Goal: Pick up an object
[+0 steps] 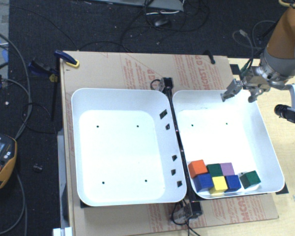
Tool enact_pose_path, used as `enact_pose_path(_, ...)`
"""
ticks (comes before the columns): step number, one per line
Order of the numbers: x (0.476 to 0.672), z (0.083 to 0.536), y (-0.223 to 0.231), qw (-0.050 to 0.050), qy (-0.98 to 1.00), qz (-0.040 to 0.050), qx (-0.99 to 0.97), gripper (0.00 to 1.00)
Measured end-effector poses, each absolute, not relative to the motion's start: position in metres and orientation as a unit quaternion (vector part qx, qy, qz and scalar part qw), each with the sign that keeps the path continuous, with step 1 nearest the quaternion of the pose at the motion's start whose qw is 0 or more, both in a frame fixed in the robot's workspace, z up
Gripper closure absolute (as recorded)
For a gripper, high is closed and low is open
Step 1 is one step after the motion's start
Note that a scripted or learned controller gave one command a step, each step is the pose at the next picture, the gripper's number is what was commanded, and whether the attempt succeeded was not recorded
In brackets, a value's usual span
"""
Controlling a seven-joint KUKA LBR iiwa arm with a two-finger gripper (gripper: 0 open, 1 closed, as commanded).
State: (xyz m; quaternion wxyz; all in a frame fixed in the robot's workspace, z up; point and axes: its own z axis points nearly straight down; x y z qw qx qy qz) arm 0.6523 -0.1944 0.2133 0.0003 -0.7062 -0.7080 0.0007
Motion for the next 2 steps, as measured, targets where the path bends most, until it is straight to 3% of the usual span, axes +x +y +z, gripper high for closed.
enact_pose_path(1,0.591,0.256,-0.183,-0.002,-0.707,-0.0012,-0.707,0.00)
enact_pose_path(2,0.565,0.325,-0.153,-0.003,-0.708,-0.0022,-0.706,0.00)
